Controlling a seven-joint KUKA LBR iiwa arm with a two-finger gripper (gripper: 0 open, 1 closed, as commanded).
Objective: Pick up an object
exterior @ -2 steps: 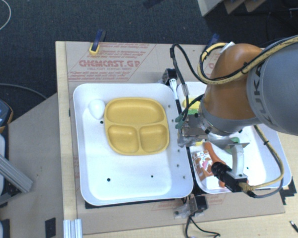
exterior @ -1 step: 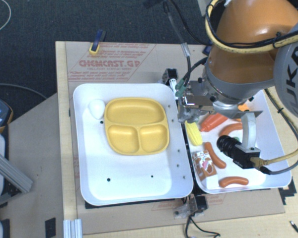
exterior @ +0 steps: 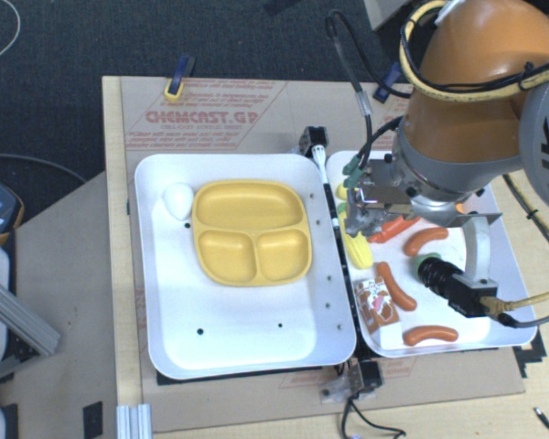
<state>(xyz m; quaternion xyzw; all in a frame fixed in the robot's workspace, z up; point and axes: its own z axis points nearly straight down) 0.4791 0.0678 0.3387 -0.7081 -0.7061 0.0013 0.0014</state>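
Overhead, the arm [exterior: 476, 80] hides sausages [exterior: 430, 334] beside the corn [exterior: 358, 248].

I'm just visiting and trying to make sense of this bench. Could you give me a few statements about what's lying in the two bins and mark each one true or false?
1. The yellow divided tray lies in the left bin. True.
2. A white egg-shaped object sits beside that tray. True.
3. The sausages are in the left bin. False: they lie in the right bin.
4. The gripper hangs over the tray. False: it is over the right bin, near a yellow corn piece.
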